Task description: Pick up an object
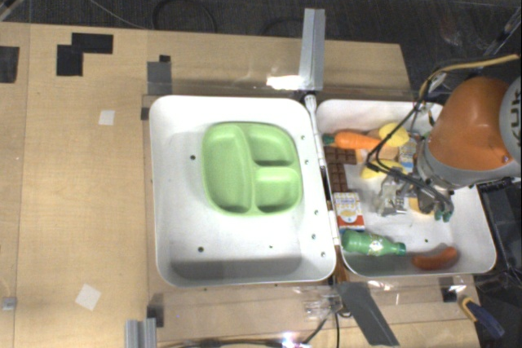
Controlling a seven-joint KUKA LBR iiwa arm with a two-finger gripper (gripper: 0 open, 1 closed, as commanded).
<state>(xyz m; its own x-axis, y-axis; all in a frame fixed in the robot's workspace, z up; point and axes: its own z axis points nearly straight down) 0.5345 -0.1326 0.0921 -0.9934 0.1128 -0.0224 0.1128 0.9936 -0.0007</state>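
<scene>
Pale wooden bench boards (pixel 73 200) are seen carrying two shallow white bins side by side: the left white bin (pixel 175 248) holds a light green three-compartment plastic tray (pixel 249 167), and the right white bin (pixel 473 244) holds the loose objects. Over the right bin the gripper (pixel 397 198) is lowered among an orange plastic carrot (pixel 356 140), yellow pieces (pixel 393 136), a small orange-and-white carton (pixel 348 209), a green plastic bottle (pixel 371 244) and a reddish-brown sausage (pixel 435 258). Whether the gripper is spread or closed cannot be told, and nothing is seen held.
</scene>
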